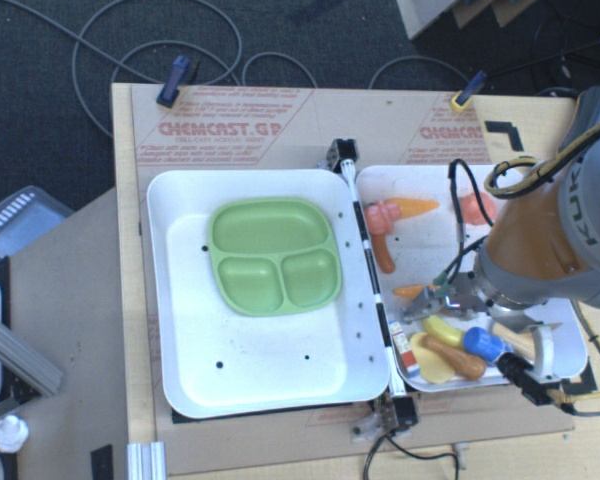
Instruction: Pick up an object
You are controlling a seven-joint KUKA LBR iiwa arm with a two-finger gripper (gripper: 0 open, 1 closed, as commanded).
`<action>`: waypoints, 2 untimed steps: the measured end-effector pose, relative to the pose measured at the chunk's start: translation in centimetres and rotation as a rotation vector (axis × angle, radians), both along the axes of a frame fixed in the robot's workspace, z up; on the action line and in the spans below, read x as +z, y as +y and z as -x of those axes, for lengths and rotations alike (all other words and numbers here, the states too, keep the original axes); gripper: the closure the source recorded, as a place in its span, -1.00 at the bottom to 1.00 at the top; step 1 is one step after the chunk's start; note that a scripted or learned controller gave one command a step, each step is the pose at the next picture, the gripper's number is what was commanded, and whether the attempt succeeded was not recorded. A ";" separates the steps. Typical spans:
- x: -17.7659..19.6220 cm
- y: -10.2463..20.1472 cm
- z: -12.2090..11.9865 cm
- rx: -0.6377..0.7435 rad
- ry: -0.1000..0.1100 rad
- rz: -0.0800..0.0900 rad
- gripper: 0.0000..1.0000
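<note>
Toys (450, 353) lie in the right bin (410, 183), beside the green tray (275, 253); we cannot tell our gripper's (442, 298) state above them.

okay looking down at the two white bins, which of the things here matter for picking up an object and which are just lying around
Part of the job:
gripper, low in the right bin
toys heaped there: blue piece, yellow piece, brown sausage shape, orange carrot, pink piece

Just lying about:
green divided plate in the left bin
blue clamp and yellow clamp on the board's far edge
cables on the floor
</note>
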State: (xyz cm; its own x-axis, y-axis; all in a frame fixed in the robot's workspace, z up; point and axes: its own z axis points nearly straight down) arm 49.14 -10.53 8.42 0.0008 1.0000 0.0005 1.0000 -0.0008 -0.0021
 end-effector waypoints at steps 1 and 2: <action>6.3 -6.1 -8.2 0.001 -0.003 0.001 -1.00; 0.0 -3.1 -3.6 0.001 -0.001 0.000 -1.00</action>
State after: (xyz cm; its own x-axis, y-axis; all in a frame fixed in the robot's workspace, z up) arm 52.78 -13.65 8.42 0.0001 1.0000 0.0003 1.0000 -0.0001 -0.0013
